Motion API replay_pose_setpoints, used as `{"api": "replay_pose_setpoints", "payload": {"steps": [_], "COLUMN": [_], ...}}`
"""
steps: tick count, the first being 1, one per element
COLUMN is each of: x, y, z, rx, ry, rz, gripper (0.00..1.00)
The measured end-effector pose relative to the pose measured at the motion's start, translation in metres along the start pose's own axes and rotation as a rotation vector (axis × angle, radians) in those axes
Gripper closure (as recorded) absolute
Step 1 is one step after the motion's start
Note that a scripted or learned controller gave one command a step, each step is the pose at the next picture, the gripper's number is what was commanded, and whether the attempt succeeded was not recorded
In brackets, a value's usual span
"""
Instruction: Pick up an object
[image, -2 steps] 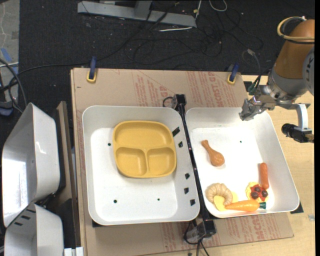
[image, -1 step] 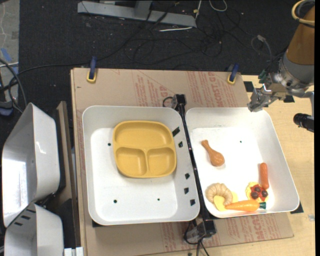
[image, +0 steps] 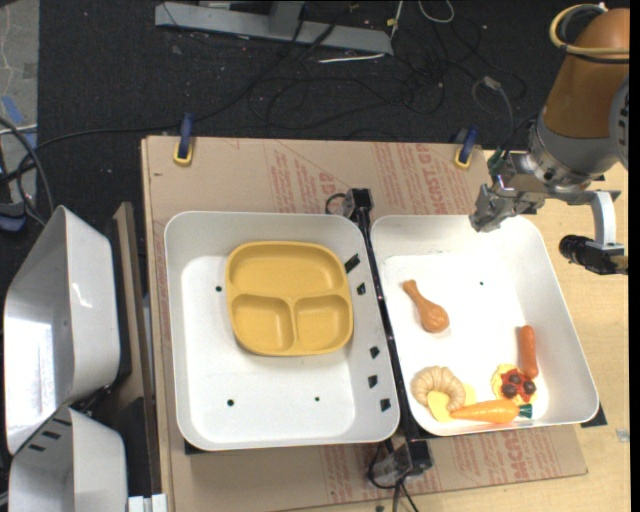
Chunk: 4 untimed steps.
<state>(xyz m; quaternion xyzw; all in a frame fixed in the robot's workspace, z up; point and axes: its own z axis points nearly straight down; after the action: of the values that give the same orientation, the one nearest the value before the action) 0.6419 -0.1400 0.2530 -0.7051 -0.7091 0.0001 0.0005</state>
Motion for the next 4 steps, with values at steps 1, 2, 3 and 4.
{"api": "replay_pose_setpoints", "payload": {"steps": [1, 2, 3, 4], "x": [0.051, 0.096, 0.144, 0.195], "y": [-0.011, -0.018, -0.027, -0.05], "z": [-0.006, -0.004, 0.01, 0.005], "rx": [0.0, 0.001, 0.002, 0.002], "ry": [0.0, -0.001, 0.0, 0.001], "rz": [-0.001, 0.0, -0.001, -0.002], "gripper": [1.0, 1.0, 1.0, 1.0]}}
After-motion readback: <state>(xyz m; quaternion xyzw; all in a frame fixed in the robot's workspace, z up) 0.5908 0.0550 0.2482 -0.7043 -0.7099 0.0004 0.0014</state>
